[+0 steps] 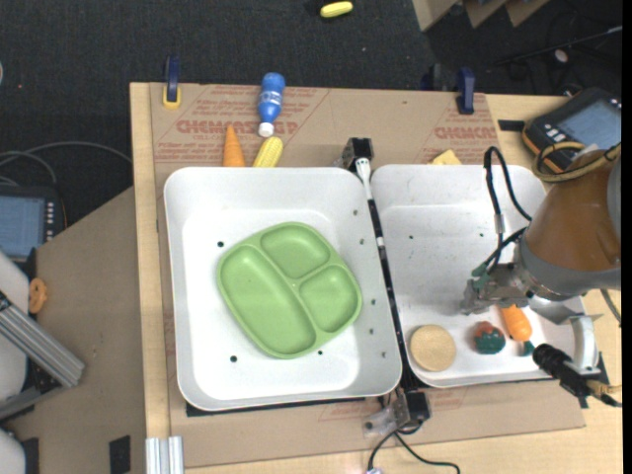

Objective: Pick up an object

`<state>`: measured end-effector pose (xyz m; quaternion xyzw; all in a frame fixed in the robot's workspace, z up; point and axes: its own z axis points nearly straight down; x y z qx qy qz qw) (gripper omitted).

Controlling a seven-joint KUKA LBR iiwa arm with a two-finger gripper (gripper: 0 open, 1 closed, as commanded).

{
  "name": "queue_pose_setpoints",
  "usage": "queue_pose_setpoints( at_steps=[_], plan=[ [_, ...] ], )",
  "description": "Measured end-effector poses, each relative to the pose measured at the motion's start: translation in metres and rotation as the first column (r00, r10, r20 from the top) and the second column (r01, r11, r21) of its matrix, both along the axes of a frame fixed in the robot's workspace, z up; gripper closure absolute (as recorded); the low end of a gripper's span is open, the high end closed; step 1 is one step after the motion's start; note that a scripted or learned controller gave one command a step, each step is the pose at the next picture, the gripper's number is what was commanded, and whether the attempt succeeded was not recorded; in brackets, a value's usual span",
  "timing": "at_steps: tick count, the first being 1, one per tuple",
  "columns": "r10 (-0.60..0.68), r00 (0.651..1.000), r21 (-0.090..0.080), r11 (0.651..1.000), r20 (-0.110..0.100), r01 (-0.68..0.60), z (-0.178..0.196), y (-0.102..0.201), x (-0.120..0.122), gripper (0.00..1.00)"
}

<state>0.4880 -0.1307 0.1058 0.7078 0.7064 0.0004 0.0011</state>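
In the right bin (434,225), three small items lie near the front edge. They are a tan round disc (433,347), a red and green toy (488,340) and an orange carrot-like piece (515,321). My gripper (482,294) hangs low over the right bin's front right part, just above and left of the carrot piece and the red and green toy. It is small and dark against the bin, and I see nothing clearly between its tips. A green divided plate (288,288) lies in the middle of the left bin (188,225).
Behind the left bin on the cardboard lie a blue and white bottle (270,102), an orange carrot (232,147) and a yellow corn piece (269,151). A yellow scrap (446,158) sits behind the right bin. A black cable (494,196) loops over the right bin.
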Motion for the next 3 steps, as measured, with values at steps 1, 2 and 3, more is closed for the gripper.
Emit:
queue_pose_setpoints(
  at_steps=[1,2,3],
  plan=[
    [0.01,1.0,0.001,1.0,0.011,-0.01,0.084,0.05,0.052,1.0],
    [0.002,1.0,0.001,1.0,-0.002,-0.002,0.079,0.046,0.048,0.0],
    [-0.006,1.0,0.0,1.0,-0.008,0.006,-0.022,-0.052,0.053,0.0]
  ],
)
